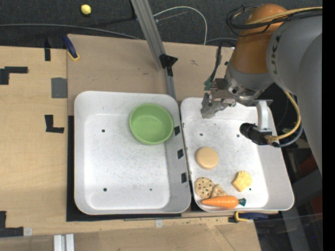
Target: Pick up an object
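Counter (pixel 31 140) of pale wood carries two shallow white bins side by side, seen from above at a slant. Nearest the viewer, along the front wall of the right bin (pixel 272 156), lies an orange toy carrot (pixel 222 203) with a green tip. Just behind the carrot sit a brown speckled cookie (pixel 203 184) and, off toward the arm's side, a small yellow ridged piece (pixel 241 181). Farther back from the carrot, near the middle of the right bin, rests a round tan bun-like object (pixel 207 158).

Across the shared wall from the carrot, the left bin (pixel 94 156) holds a green bowl (pixel 151 123), upright, at its back corner close to that wall.

Well beyond the carrot, over the back end of the right bin, hangs the end effector (pixel 210 109) of the grey arm (pixel 293 51) with its orange band. It is apart from all the objects; nothing is seen between its fingers, and whether they are spread or together cannot be told.

Farther still, a grey metal pole (pixel 149 25) slants up from behind the bins. On the dark floor past the counter lies a small yellow ball (pixel 86 9).
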You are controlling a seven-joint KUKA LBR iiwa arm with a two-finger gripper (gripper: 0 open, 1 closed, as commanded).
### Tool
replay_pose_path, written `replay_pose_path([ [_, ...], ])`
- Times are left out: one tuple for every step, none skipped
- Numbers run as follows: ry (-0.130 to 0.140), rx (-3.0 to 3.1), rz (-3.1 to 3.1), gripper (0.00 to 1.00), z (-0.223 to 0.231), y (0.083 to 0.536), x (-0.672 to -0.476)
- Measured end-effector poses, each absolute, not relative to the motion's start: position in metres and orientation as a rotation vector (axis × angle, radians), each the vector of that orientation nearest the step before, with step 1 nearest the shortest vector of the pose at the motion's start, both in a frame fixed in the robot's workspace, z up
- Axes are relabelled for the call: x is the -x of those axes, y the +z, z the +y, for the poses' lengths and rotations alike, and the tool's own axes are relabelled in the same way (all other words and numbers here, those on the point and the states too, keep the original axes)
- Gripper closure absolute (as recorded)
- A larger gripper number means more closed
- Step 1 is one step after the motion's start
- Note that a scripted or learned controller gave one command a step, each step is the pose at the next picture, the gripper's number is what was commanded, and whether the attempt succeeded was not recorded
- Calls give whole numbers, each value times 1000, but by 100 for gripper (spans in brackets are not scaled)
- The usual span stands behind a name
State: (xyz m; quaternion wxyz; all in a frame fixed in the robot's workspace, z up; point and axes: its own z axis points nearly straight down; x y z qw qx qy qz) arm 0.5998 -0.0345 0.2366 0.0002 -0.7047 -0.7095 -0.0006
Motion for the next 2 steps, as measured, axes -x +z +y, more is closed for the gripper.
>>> replay_pose_path([
  [0,2214,-2227,100,11,225,-625],
  [-2,2212,-2229,100,69,226,-651],
])
